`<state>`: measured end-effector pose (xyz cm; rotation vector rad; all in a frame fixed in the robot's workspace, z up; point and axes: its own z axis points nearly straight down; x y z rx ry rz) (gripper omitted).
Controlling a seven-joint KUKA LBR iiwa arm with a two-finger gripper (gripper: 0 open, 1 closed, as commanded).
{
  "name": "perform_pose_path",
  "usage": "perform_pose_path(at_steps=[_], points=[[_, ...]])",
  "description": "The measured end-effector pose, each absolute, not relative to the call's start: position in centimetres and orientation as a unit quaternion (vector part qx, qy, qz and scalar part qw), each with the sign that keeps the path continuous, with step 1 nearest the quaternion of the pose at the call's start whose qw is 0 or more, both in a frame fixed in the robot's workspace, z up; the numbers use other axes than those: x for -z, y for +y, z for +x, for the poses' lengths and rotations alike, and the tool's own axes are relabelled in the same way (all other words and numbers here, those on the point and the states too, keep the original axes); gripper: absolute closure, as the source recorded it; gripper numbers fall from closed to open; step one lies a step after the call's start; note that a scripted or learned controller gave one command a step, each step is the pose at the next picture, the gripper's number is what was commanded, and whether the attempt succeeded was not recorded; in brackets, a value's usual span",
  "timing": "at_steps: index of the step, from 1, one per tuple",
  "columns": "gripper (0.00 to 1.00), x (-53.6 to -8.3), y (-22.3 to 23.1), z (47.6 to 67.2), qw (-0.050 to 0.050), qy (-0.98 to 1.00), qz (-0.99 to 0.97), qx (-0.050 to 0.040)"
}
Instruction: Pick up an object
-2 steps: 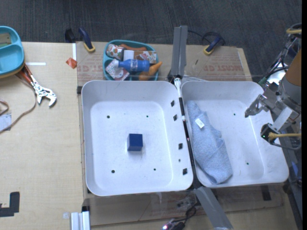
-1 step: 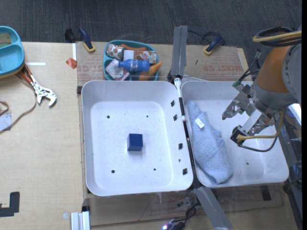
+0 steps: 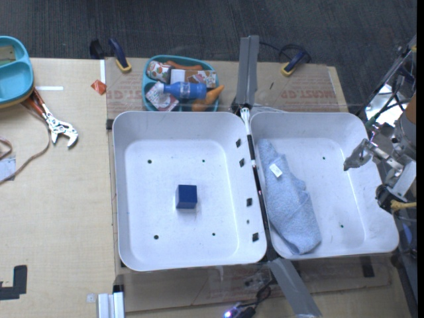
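Blue block (image 3: 187,196) sitting in the left bin (image 3: 132,244). Grey cloth (image 3: 288,204) lying in the right bin (image 3: 344,244). Gripper (image 3: 361,154) over the right bin's edge, holding nothing, fingers too hard to make out.

A tan wooden bench (image 3: 59,230) fills the lower left of the frame. Dark grey carpet (image 3: 199,12) runs across the top. 2 clamps (image 3: 119,55) grip the bench's far edge. Light is even.

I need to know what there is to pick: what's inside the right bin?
A crumpled grey-blue cloth with a small white tag lies along the right bin's left side. Whatever lies under the cloth is hidden.
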<state>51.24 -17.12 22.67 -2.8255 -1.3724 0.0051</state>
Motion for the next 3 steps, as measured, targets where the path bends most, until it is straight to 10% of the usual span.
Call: perform_pose_path(at_steps=[1,2,3], points=[[0.0,-19.1,-7.1,52.2,0.001,-0.359,-0.933,-0.002],[0.0,-21.4,-15.4,51.3,0.0,-0.492,-0.87,-0.0013],[0.0,-13.2,-10.3,52.8,0.001,-0.414,-0.91,-0.0027]])
